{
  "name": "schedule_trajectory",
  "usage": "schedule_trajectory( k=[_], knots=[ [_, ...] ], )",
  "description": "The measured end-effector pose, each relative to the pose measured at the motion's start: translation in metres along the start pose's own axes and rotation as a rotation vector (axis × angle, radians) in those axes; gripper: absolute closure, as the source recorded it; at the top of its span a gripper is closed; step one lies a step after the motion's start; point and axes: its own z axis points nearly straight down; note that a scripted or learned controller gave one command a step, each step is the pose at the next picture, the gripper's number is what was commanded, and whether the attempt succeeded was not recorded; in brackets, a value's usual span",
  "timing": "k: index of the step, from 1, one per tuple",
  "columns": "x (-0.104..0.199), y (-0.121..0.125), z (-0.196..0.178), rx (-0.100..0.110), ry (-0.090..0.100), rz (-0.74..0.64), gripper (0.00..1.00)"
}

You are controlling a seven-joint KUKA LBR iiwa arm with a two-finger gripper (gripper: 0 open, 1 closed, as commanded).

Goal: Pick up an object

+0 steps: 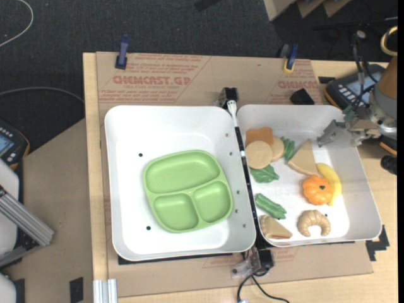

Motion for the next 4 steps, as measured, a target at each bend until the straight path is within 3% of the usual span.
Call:
schedule_trajectory(
  k=[1, 2, 3, 4],
  knots=[
    [0.018, -0.062, 0.077, 0.009, 0.007, -0.004, 0.0],
    [0.008, -0.125, 0.012, 0.002, 0.004, -0.002, 0.0],
    [0.019, -0.082, 0.076, -0.001, 0.001, -0.008, 0.0],
    [0.018, -0.083, 0.062, -0.004, -0.001, -0.005, 1.0]
  ],
)
